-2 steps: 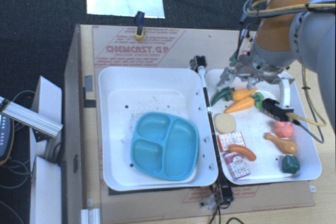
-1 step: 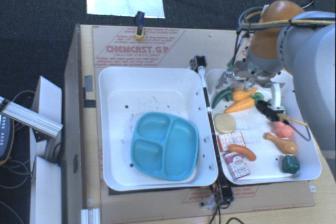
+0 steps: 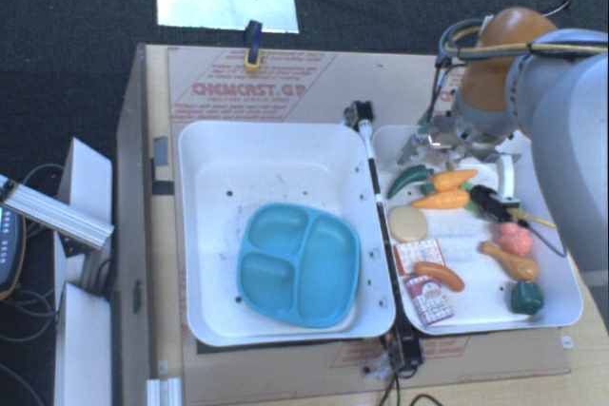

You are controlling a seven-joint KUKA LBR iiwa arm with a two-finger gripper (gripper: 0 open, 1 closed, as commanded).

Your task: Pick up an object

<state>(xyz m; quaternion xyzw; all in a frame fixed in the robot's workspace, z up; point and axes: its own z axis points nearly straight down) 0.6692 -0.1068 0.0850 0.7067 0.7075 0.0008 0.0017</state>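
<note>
Cardboard-topped bench [image 3: 247, 81], right-hand shallow white bin [image 3: 561, 295]: my gripper [image 3: 440, 144] hovers, finger state indeterminate; I judge the orange plastic carrot [image 3: 441, 200] light, rigid, slippery, best grasped mid-body.

Glossy blue plastic tray [image 3: 300, 265] in smooth white bin [image 3: 219, 195].

Bright even overhead light, soft shadows, slightly soft focus, mild grain
</note>
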